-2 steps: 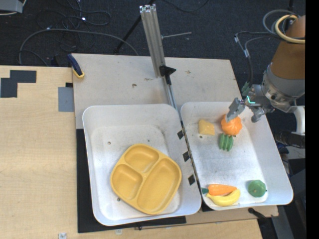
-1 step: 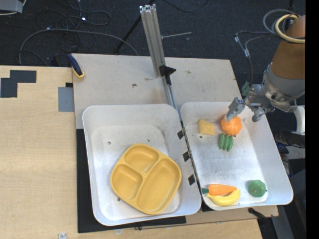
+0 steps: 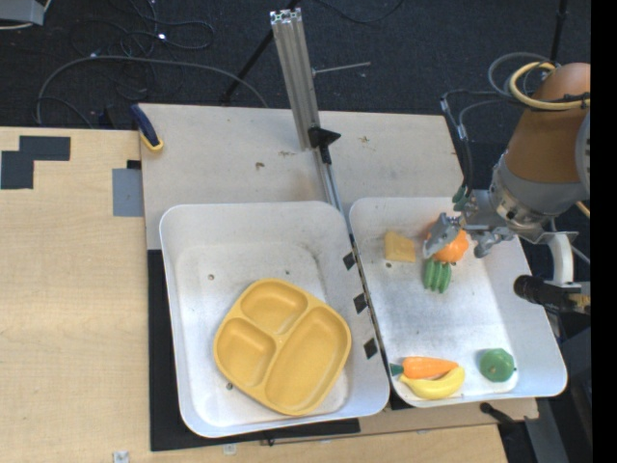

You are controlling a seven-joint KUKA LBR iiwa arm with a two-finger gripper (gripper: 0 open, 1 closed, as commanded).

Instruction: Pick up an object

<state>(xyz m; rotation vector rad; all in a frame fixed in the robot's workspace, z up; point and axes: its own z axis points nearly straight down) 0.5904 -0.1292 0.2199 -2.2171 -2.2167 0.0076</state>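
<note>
Now, carrot [image 3: 451, 247]: far part of right bin [image 3: 540, 379], orange top under the claw [image 3: 453, 244], green end at 452,318 toward near.
Claw: fingers straddle the orange part; whether they grip, cannot tell.
Handling: likely light, stiff, smooth plastic toy; take it across the narrow orange middle.
Neighbours: cheese wedge [image 3: 399, 247] just left; banana [image 3: 434, 384], pepper [image 3: 496, 365] well apart, near edge.
Left bin: yellow tray [image 3: 281, 343].

Dark carpeted floor [image 3: 193, 17] strewn with black cables [image 3: 116, 61]; pale wooden panel [image 3: 67, 307] at left
</note>
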